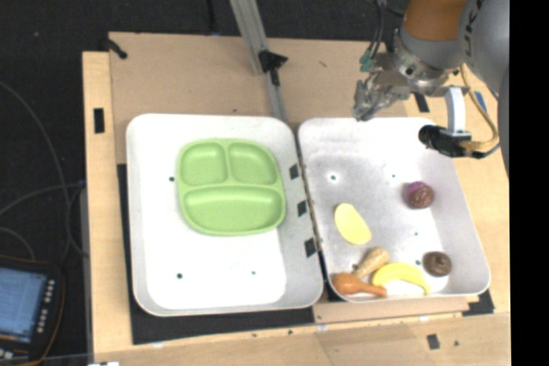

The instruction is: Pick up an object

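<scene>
Dark floor surrounds the wooden bench (197,73). Whether the gripper (367,107) grasps anything cannot be told; it hangs over the right bin's (377,150) far rim. Nothing looks picked: yellow chip (352,224), banana (400,277) and purple fruit (419,195) lie in that bin, so the whole pick remains.

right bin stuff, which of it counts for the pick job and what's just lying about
For the job:
gripper, above the right bin's far edge
purple piece
pale yellow piece
brown donut
banana
tan piece
orange piece
right bin

Lying about:
green divided plate
left bin
</scene>
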Robot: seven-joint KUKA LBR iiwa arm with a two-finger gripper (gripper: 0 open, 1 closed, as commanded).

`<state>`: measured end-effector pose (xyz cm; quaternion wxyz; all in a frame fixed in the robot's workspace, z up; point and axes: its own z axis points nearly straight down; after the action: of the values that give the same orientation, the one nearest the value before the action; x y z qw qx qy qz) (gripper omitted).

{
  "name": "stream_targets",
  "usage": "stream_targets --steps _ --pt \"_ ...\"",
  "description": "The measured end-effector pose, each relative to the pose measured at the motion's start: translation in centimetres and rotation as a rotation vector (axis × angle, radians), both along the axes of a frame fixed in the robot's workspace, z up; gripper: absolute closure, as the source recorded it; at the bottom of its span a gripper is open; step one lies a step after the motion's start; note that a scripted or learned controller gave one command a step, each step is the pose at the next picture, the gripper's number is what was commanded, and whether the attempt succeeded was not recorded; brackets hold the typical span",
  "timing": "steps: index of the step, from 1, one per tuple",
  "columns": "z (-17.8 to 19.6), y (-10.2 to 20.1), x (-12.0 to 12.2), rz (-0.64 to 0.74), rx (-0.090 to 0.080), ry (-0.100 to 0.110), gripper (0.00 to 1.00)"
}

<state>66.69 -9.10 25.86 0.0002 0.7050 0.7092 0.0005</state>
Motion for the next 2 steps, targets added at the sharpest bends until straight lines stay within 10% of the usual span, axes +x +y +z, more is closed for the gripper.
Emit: stream_targets --steps 2 --pt "-1.0 10.2 -2.0 0.001 0.001 0.002 1.0"
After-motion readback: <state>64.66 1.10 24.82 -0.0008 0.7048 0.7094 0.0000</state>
